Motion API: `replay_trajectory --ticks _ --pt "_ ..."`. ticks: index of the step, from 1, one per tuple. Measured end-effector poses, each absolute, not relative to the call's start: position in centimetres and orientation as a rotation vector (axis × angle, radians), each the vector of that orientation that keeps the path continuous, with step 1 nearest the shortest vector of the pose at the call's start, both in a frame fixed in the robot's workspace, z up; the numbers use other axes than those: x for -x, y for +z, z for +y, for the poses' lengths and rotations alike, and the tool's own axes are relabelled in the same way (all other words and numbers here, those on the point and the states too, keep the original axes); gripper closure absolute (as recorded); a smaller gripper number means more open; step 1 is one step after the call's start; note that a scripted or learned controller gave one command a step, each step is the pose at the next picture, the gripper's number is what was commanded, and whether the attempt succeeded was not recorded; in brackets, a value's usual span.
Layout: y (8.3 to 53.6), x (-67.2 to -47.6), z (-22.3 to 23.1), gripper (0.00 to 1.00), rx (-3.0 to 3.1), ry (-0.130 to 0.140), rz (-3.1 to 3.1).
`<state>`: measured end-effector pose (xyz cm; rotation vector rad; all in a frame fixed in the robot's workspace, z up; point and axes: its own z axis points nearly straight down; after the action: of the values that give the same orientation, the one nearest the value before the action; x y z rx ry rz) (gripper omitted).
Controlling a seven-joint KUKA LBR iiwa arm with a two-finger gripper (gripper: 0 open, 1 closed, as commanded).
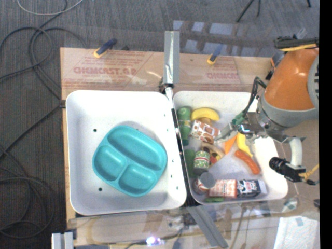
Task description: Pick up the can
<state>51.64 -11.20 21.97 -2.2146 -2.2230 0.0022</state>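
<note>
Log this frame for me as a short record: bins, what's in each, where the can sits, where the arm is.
left bin: holds a teal divided plate
right bin: cluttered with a banana, carton, carrot, other small items
can: right bin, near its left wall, lying among the clutter
arm: over the right bin's right side
end effector: above the clutter, right of the can

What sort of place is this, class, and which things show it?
Probably a robotics lab: a grey and orange arm reaches over two white bins on a bench, with cables strewn across the carpet.
</note>
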Motion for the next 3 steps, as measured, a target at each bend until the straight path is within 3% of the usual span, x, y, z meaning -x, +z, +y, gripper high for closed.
replay_trajectory --ticks 1,2,3 --pt "18.28 -50.83 -1.86 0.0 1.837 0.001 -2.546" --pt "19.11 -50.89 -1.87 1.0 1.837 0.001 -2.543" --pt "19.11 -50.88 -1.87 0.0 1.836 0.001 -2.543"
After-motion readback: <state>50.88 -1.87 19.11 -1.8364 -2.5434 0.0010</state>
